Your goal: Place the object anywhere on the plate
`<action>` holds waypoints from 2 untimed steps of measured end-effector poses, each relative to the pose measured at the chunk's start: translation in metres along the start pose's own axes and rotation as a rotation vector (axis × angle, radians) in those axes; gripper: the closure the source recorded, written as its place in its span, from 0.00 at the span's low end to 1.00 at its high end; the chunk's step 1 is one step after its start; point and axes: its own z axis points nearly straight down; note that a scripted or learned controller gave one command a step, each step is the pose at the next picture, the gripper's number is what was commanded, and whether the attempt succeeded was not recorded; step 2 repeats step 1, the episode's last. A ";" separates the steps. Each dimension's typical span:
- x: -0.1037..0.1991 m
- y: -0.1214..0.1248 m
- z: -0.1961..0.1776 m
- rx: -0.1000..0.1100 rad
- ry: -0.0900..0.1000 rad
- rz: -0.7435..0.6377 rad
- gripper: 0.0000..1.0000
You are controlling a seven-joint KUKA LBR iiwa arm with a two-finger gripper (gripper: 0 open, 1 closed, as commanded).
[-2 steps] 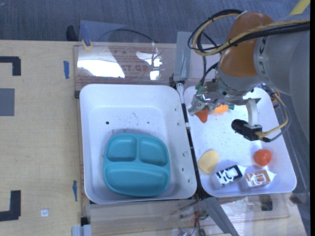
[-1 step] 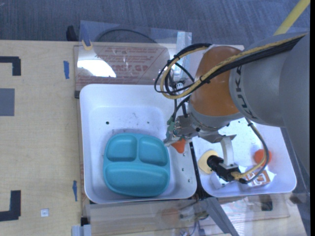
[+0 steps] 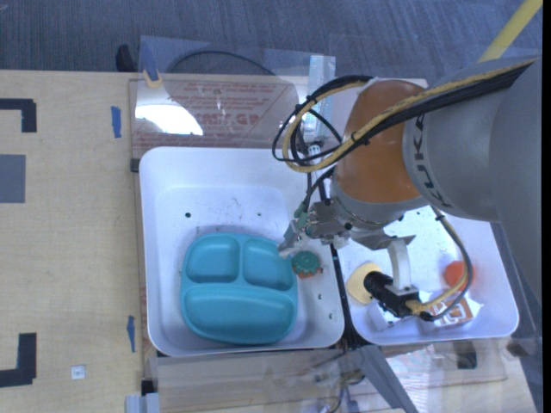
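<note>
In the near half of the left shallow white bin (image 3: pixel 172 188) lies a teal plastic plate (image 3: pixel 237 308) with three compartments, one wide one on the near side and two smaller ones behind it. All three compartments are bare. Just beside the plate's far right corner, on the white floor of the bin, sits the small round green object (image 3: pixel 306 266) with orange flecks. It is off the plate, and whether it touches the rim cannot be told.

The two-finger gripper (image 3: pixel 295 237) hangs directly behind and slightly left of this green object, very close to it, with its tip over the plate's far right rim. Whether the claw is released or clenched cannot be told, and nothing can be seen held in it.

In the right white bin (image 3: pixel 495 308) lies a small orange piece (image 3: pixel 454 274). The grey arm (image 3: pixel 482 144) with its orange band (image 3: pixel 379 144) crosses above that bin. Beyond both bins, a clear plastic sheet (image 3: pixel 219 110) with red print rests on the wooden bench (image 3: pixel 69 231).
</note>
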 end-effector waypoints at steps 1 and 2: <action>-0.021 -0.032 -0.020 0.000 0.000 -0.240 0.00; -0.021 -0.032 -0.020 0.000 0.000 -0.240 0.00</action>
